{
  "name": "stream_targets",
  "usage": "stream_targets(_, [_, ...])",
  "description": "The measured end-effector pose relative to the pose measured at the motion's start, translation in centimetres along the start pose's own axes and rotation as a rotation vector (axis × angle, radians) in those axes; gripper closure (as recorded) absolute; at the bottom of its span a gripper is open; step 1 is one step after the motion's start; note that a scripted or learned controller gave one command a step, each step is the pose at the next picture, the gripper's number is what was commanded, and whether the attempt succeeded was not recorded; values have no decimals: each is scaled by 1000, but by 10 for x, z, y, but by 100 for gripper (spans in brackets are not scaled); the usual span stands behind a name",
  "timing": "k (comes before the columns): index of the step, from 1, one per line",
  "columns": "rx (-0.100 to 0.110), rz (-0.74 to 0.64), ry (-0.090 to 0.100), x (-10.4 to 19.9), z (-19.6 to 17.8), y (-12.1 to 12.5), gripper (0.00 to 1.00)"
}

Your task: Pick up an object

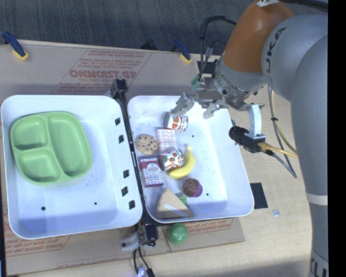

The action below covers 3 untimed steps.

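Overhead view of two white bins on a cardboard-covered bench. The left bin (63,212) holds a green divided tray (50,147). The right bin (233,172) holds a small red-and-white can (177,122) near its far end, with a cookie (145,143), a white carton (166,138), a second printed can (172,159), a banana (186,165), a dark red packet (152,171), a dark purple fruit (191,187) and a sandwich wedge (172,204) nearer the camera. A green ball (176,234) lies outside the bin on the cardboard. The gripper (194,105) hangs over the far end of the right bin, its fingers spread apart and holding nothing, just above the small can.
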<state>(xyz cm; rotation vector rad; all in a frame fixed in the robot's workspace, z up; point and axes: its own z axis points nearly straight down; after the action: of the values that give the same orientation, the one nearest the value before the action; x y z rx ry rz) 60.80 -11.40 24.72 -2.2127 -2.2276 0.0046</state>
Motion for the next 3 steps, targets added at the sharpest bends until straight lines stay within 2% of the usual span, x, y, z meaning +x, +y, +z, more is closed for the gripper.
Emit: stream_targets(3, [0, 0, 0, 0, 0, 0, 0])
